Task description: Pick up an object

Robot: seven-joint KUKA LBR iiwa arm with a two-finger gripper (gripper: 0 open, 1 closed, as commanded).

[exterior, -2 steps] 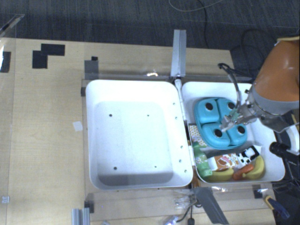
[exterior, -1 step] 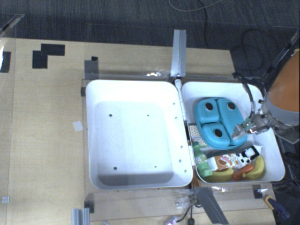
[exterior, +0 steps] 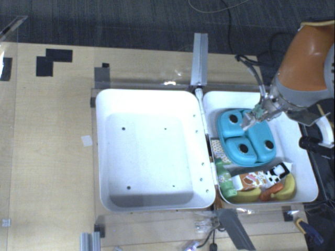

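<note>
Bench (exterior: pixel 47 156): pale wood, two shallow white bins set side by side on it. Left bin (exterior: pixel 152 192) is noted with a bare floor. Right bin (exterior: pixel 309 192) carries all the clutter.

Arm (exterior: pixel 309 61): grey with an orange band, reaching in from the right and bent down over the right bin.

Blue moulded piece (exterior: pixel 245 140): the largest item, four rounded lobes with dark holes, lying flat in the middle of the right bin. It is taken as the likely target. Below it, against the near wall, a printed carton (exterior: pixel 251 182) and a yellow banana-like toy (exterior: pixel 282 191) are crowded together, touching.

Tool (exterior: pixel 255 116): seen at the upper right lobes of the blue piece, at or just above its surface. Its spread cannot be told; the tip is small and blurred against the blue.

For a good grasp: the tool should be brought down over a raised lobe edge or the rim, not the flat top, so something can be pinched. A straight lift is advised, away from the carton and the bin wall.
</note>
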